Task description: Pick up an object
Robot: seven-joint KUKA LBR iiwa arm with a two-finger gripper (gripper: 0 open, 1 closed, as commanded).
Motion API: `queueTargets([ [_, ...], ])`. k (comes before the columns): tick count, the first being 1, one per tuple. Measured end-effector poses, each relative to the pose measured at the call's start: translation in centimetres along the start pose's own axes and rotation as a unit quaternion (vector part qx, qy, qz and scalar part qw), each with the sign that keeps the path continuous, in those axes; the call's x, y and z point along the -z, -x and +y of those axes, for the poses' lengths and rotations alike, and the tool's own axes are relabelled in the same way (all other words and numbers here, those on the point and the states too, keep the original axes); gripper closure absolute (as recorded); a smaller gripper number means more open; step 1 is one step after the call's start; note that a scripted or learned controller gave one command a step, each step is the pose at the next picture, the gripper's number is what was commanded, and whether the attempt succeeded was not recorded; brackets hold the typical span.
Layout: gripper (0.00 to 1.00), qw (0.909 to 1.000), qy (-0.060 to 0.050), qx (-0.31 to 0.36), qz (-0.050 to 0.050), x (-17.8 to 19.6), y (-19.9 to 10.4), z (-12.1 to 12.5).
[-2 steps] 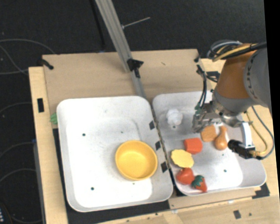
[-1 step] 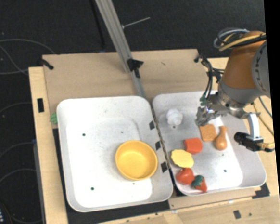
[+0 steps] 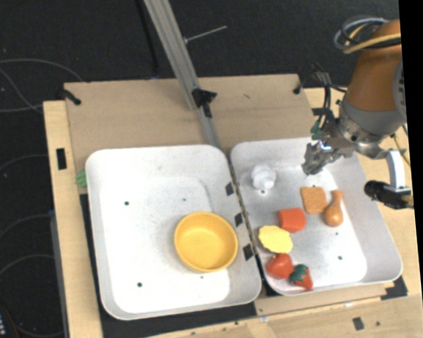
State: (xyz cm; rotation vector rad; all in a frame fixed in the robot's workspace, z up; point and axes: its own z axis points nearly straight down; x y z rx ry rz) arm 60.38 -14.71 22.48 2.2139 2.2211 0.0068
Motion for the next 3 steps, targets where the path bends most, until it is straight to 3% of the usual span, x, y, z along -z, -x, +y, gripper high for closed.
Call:
queueTargets([
  [1, 1.00, 1.0000, -0.002, 0.000, 0.001, 1.3, 0.0, 0.1],
  [2, 1.00, 1.0000, -0.003, 0.002, 0.001, 2.0, -4.7, -2.1],
  [3, 1.00, 1.0000, -0.003, 0.001, 0.001, 1.3, -9.3, -2.8],
])
